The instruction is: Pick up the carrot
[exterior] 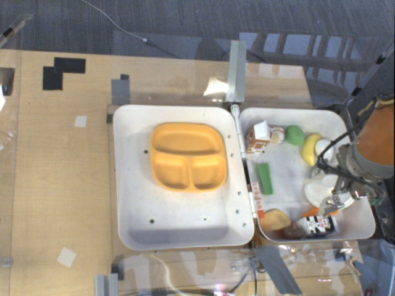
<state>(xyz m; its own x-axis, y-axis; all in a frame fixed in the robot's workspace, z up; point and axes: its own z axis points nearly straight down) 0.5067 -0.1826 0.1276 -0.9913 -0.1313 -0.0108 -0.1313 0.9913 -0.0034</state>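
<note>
A small orange carrot (311, 213) lies near the front right of the right bin (290, 165), partly hidden beside a black-and-white box (321, 226). My gripper (334, 203) hangs low over that corner, just right of and above the carrot, its tip close to the carrot's end. I see nothing lifted off the bin floor. The grey arm with its orange band (376, 142) comes in from the right edge.
The right bin also holds a small carton (259, 137), a green ball (294, 134), a yellow fruit (310, 148), a green bar (265, 179), a white dish (316, 191) and a tan lump (276, 217). A yellow divided plate (188, 156) sits in the left bin (133, 214).
</note>
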